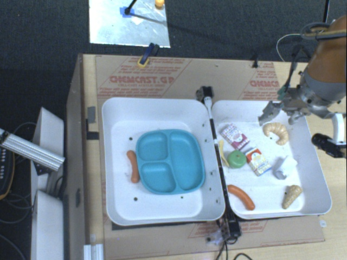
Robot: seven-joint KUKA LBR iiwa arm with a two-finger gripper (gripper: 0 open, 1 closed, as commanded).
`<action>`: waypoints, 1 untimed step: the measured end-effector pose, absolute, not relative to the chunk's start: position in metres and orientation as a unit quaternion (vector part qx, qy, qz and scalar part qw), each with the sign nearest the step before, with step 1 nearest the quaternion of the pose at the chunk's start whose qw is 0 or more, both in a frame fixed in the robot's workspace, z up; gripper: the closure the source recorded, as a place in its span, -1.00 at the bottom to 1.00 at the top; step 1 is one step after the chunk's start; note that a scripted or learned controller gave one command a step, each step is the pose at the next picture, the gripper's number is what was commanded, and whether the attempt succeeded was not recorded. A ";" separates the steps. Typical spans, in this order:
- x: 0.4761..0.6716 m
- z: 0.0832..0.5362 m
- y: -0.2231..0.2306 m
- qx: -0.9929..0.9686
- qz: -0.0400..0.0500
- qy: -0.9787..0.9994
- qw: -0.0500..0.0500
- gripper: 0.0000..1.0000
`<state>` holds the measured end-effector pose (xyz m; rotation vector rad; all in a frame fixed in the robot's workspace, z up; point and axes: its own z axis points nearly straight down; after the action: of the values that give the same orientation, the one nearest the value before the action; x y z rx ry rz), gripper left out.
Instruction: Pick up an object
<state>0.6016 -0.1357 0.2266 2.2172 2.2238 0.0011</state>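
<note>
The end effector is hovering over the right bin's far edge, fingers spread apart and gripping nothing, just above the croissant. The croissant is lying in that bin, near a red carton, a green round piece and a sausage.

Both bins, the left bin and the right bin, look like smooth white plastic with a faint sheen. The blue tray is matt, moulded plastic. The table is covered by brown printed cardboard, dull and flat. Dark carpet looks rough and fibrous. On it lies a shiny, metallic-looking sheet. The arm's orange band is glossy.
</note>
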 end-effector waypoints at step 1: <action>0.556 0.153 -0.112 0.707 0.000 0.708 0.000 -1.00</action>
<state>0.5556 -0.1123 0.1534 2.2204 2.2233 -0.0003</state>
